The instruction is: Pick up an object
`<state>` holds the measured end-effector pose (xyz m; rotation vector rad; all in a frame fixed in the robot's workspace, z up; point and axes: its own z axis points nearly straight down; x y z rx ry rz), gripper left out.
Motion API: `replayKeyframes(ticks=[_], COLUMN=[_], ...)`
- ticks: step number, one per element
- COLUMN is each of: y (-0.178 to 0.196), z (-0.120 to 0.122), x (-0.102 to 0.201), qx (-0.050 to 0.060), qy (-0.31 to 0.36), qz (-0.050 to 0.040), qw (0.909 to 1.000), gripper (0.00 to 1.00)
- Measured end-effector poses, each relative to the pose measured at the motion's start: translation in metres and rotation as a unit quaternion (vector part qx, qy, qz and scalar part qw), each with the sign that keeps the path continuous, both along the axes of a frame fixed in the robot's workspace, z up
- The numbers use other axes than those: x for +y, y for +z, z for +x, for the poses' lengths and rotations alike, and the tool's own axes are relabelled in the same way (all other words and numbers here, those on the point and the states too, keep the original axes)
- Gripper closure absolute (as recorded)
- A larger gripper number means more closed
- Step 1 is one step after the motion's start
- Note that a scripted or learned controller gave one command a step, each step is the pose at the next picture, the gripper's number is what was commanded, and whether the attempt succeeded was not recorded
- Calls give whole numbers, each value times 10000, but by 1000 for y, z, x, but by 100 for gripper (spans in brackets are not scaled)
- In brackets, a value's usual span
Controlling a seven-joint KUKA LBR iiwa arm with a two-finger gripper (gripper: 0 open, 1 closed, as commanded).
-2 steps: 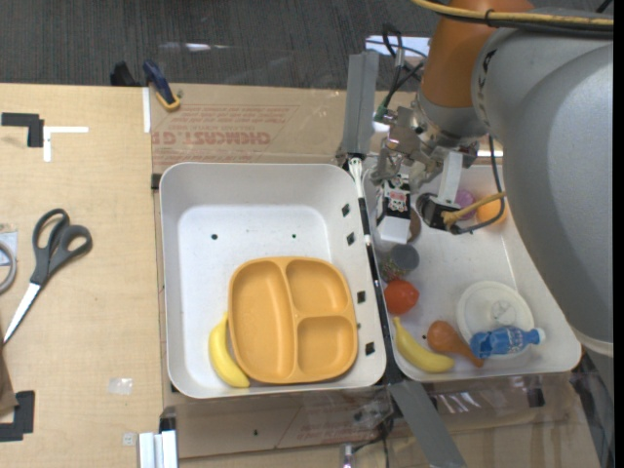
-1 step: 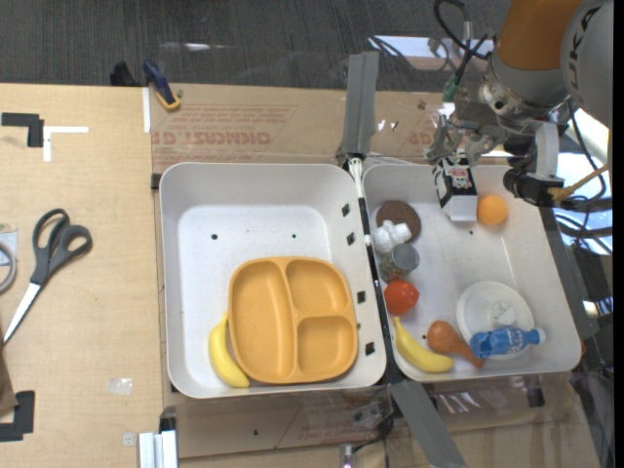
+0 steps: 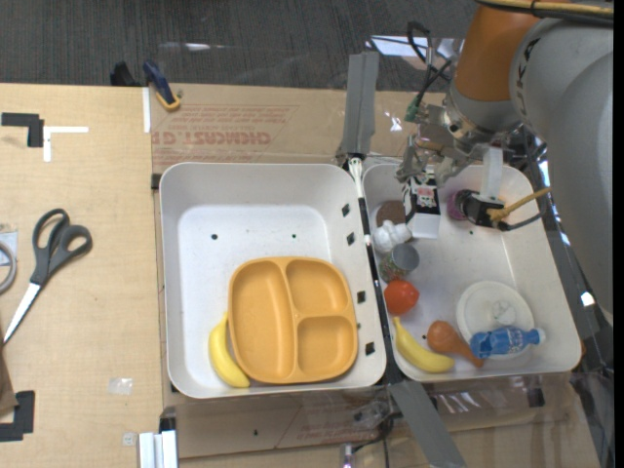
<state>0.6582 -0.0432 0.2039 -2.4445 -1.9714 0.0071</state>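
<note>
My gripper (image 3: 422, 203) hangs over the far left part of the right bin (image 3: 546, 291). Just below and left of it lie a small white object (image 3: 392, 234) and a grey round piece (image 3: 406, 258), with a brown thing (image 3: 389, 212) beside them. Nothing is seen held. Toward the front lie a red tomato (image 3: 401, 295), a yellow banana (image 3: 419, 352), an orange-brown pear-shaped thing (image 3: 448, 336), a blue bottle (image 3: 504, 341) and a white round lid (image 3: 494, 309). A small purple object (image 3: 456, 204) sits to the right of the gripper.
The left bin (image 3: 253, 208) holds a yellow divided plate (image 3: 292, 318) with a second banana (image 3: 223, 356) tucked under its left edge. Scissors (image 3: 47, 252) lie on the bench at the left. The grey arm with its orange band (image 3: 497, 37) fills the upper right.
</note>
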Motion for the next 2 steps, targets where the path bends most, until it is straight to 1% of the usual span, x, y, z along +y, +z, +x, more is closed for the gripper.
replayKeyframes(ticks=[1,2], y=[-13,164], z=[0,-7], x=[0,-72], qx=[-5,-11], qy=[-1874,-265], qz=[-5,-3], qw=[9823,9996], gripper=[100,100])
